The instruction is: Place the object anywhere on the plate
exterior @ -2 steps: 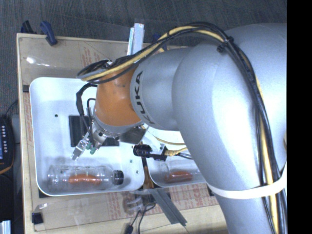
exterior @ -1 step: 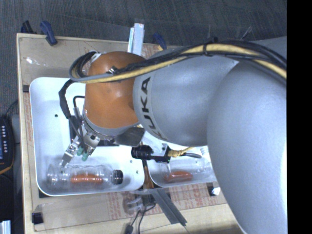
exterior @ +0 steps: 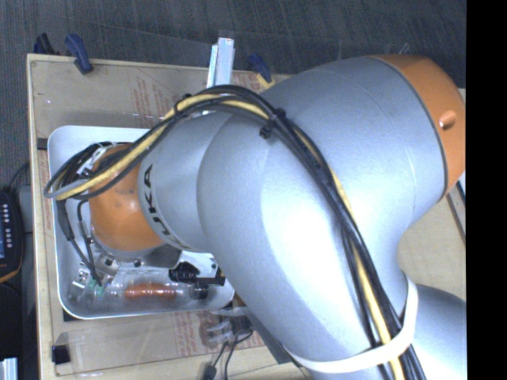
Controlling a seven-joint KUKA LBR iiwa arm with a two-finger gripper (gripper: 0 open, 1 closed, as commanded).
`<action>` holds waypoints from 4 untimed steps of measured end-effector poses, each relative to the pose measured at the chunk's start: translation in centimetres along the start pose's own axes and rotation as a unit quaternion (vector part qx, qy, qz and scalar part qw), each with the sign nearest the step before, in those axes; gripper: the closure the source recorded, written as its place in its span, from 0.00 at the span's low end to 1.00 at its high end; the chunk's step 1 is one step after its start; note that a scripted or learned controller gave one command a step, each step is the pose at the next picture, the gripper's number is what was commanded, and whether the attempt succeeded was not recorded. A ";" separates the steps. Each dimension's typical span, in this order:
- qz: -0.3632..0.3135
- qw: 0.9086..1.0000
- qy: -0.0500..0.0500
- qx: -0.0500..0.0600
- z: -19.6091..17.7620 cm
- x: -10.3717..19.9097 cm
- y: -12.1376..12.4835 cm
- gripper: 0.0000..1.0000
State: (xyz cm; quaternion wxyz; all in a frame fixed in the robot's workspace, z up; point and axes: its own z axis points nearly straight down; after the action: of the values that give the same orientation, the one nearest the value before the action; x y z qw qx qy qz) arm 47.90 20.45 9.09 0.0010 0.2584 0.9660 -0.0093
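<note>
My arm fills the centre and right of the frame, grey shell with the orange band at upper right. It reaches leftward into the white bin at left of frame. A second orange section near the wrist sits over the bin's middle, with black and yellow cables looping across it.

My jaws are somewhere low in the bin, lower left of the frame, under the wrist hardware. Whether they are open, closed or gripping anything, I cannot tell: clear housing and wiring cover that spot.

A reddish-brown elongated thing lies along the bin's lower edge, seen through or beside the clear parts. It may be the object, or part of my own tooling. I cannot say which. The plate I cannot pick out; my arm likely covers it.

The wooden table frames the bin; blue clamps sit at its upper left edge.

Judgement: I am at the pick or at the lowering stage, unclear which. To do it well: keep the wrist vertical, confirm something sits between the jaws before lifting, rise straight up clear of the bin wall, keep cables off the rim, and release low over the plate.
</note>
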 end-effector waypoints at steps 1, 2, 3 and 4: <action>-0.002 1.000 0.004 -0.002 -0.9 0.4 0.3 1.00; -0.120 0.993 -0.001 -0.014 -6.7 -6.0 -1.9 1.00; -0.118 0.993 0.004 -0.007 -0.2 0.0 0.1 1.00; -0.146 0.989 0.003 -0.011 -2.5 -1.9 -3.4 1.00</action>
State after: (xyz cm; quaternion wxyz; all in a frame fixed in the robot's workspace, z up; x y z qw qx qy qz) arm 47.82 16.57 11.66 -0.0002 0.1151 0.9934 0.0017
